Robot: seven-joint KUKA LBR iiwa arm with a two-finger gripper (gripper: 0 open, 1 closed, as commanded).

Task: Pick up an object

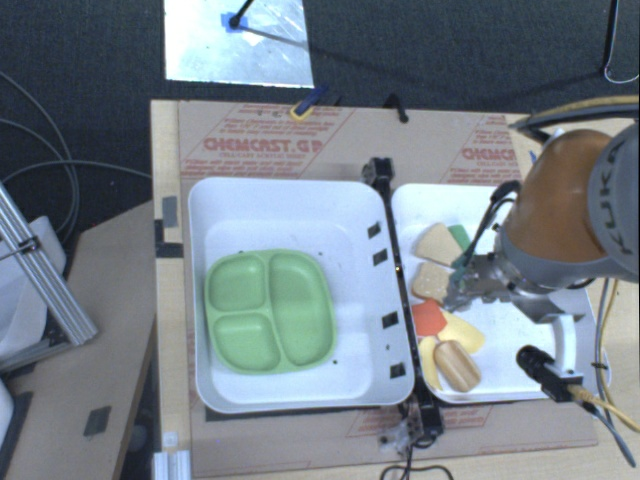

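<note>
Looming largest in the camera view is the grey arm (585, 208) with its orange band, reaching in from the right and hanging over the right bin (480, 196). Its pincer (462, 290) sits low at the arm's left end, above the cluster of play-food pieces, and whether it is open or closed cannot be told from this angle; nothing can be seen clamped in it.

Inside the right bin, the pieces crowd along the left wall. A tan bread-like piece (436, 242) lies at the top with a small green piece (459, 235) just beside it on the right. Below them is a second beige piece (430, 282), touching or nearly touching the pincer. A red-orange piece (428, 318) lies under that, then a yellow piece (463, 333), and at the bottom a brown, sausage-shaped piece (457, 365) close to the bin's near rim.

Over in the left bin (290, 198) rests a light green divided plate (270, 310) with three compartments, set toward the bin's left side. Both bins stand side by side on a cardboard sheet with red print (262, 140) covering the tabletop (110, 298).
</note>
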